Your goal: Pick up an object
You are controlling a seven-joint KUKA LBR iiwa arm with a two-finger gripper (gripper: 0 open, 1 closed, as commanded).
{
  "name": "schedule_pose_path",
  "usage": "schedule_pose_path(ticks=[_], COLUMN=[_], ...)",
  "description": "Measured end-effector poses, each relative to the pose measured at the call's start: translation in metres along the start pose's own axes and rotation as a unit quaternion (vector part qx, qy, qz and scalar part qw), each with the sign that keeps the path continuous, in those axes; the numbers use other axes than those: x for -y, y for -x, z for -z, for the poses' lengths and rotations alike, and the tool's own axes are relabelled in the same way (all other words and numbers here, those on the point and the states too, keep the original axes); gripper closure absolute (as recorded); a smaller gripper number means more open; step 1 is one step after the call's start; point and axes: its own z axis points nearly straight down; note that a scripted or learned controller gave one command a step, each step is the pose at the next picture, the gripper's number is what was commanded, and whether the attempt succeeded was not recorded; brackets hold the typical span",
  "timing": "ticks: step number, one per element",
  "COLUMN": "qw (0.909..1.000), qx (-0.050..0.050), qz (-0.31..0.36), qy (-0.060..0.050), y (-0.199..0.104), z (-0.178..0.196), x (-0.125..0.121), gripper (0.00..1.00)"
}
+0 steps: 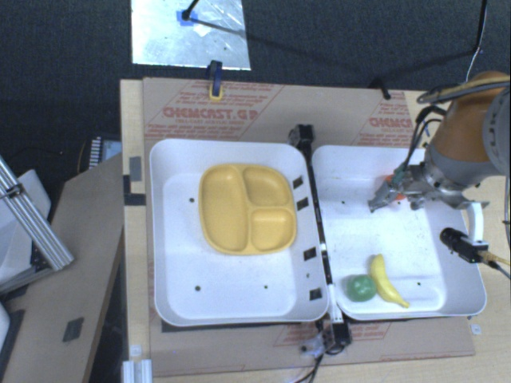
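Observation:
A yellow banana (386, 281) lies near the front of the right bin (359, 230). A small round green fruit (360, 288) touches its left side. My gripper (383, 196) hangs over the back half of the right bin, reaching in from the right and pointing left. It is well behind the banana and the green fruit, apart from both. I see no object at its tip. The orange-banded wrist (471, 134) rises behind it at the right edge.
The left bin (172, 214) holds a yellow divided plate (246, 208) in its middle. A black divider with clips (313, 214) runs between the bins. A black fitting on a cable (461, 244) hangs by the right bin's right rim. Cardboard lies under both bins.

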Motion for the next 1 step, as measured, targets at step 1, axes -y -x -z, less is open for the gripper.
schedule_pose_path(ticks=[1], qw=[1.0], qx=[0.001], qz=[0.0], qy=[0.003], y=[0.0009], z=[0.0143], x=[-0.0013], gripper=[1.0])
